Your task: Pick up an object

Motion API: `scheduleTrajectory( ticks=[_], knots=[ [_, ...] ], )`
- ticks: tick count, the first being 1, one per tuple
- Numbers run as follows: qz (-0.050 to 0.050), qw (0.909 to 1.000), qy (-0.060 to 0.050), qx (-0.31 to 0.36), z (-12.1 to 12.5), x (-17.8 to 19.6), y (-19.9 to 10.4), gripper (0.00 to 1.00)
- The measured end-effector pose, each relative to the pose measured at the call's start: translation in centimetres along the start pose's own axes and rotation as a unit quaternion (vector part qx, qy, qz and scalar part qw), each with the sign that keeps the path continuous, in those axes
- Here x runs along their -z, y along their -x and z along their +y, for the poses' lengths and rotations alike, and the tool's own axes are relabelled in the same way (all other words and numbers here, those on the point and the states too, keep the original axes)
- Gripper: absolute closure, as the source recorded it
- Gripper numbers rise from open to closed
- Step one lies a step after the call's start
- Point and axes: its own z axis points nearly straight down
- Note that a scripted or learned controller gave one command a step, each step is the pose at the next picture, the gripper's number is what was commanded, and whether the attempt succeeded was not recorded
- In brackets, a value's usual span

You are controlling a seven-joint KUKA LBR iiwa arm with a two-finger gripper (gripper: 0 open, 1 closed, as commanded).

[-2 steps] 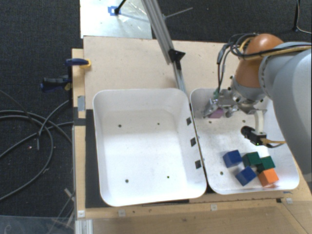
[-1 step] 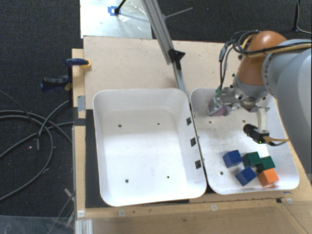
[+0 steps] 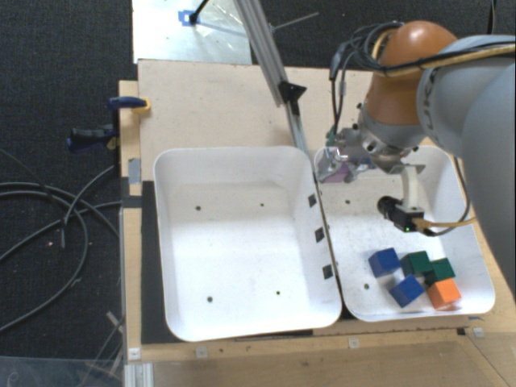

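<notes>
My gripper (image 3: 335,168) hangs over the far left corner of the right bin (image 3: 472,216), just below the orange wrist band. A small purple block (image 3: 343,172) shows between its silver fingers, lifted off the bin floor. At the near right of that bin lies a cluster of blocks: two blue blocks (image 3: 384,261) (image 3: 407,289), a green block (image 3: 418,262) and an orange block (image 3: 443,294). They lie well in front of the gripper.
The left bin (image 3: 165,240) sits beside the right one, sharing a middle wall (image 3: 322,232). A slanted metal pole (image 3: 266,47) crosses the bench behind the bins. A blue clamp (image 3: 125,103) grips the bench's left edge, with cables (image 3: 48,216) on the floor.
</notes>
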Motion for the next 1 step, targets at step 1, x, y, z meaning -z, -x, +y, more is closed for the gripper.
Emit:
scheduleTrajectory(
  ticks=[1],
  knots=[
    [0.000,1.0000,0.000,-0.001,4.87,1.80,-5.89,1.00]
  ],
)
